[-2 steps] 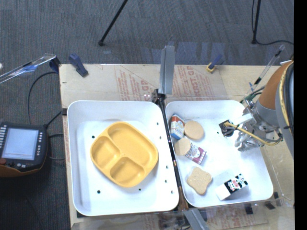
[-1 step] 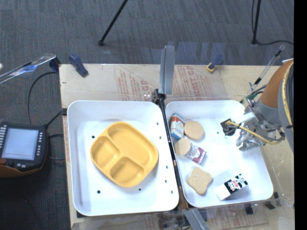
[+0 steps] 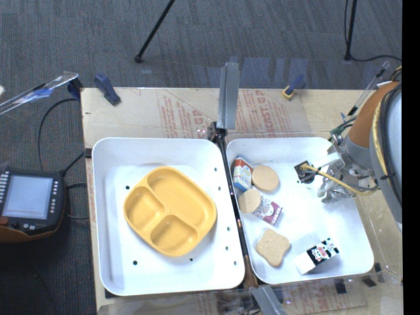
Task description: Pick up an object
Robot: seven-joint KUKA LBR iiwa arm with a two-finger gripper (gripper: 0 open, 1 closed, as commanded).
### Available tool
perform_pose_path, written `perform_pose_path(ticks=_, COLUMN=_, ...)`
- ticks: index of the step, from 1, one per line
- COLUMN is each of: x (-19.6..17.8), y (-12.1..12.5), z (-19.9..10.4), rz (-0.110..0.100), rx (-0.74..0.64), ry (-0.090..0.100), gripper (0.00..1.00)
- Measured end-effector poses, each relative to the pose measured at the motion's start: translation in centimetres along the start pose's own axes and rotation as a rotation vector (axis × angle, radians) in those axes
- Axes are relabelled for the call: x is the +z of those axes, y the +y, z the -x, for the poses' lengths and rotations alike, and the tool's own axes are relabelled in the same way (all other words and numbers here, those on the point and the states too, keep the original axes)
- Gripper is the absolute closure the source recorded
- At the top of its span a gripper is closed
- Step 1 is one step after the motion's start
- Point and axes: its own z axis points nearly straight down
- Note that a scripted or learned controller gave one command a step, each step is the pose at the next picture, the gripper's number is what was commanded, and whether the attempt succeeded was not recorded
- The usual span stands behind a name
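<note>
- Across the counter (image 3: 197,113), red printed lettering too blurred to read.
- Right bin (image 3: 357,225): black-and-white patterned carton (image 3: 317,254), tan toast-shaped piece (image 3: 272,247).
- Gripper (image 3: 331,189) jaws: cannot tell.

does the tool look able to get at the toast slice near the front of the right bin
Probably yes. The toast slice lies flat on bare bin floor with nothing on top of it, and a gap separates it from the small carton. The tool is over the same right bin.
</note>
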Motion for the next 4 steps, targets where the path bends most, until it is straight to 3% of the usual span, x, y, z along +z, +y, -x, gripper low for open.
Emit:
perform_pose_path(ticks=1, x=-1.0, y=0.0, z=0.0, rz=-0.002, rx=-0.003, ry=-0.001, gripper=1.0)
perform_pose_path(ticks=2, x=1.5, y=-0.2, z=0.5, rz=-0.001, rx=-0.04, ry=0.001, gripper=1.0)
perform_pose_path(ticks=4, x=-0.3, y=-0.3, z=0.7, rz=-0.009, rx=-0.04, ry=-0.003, gripper=1.0)
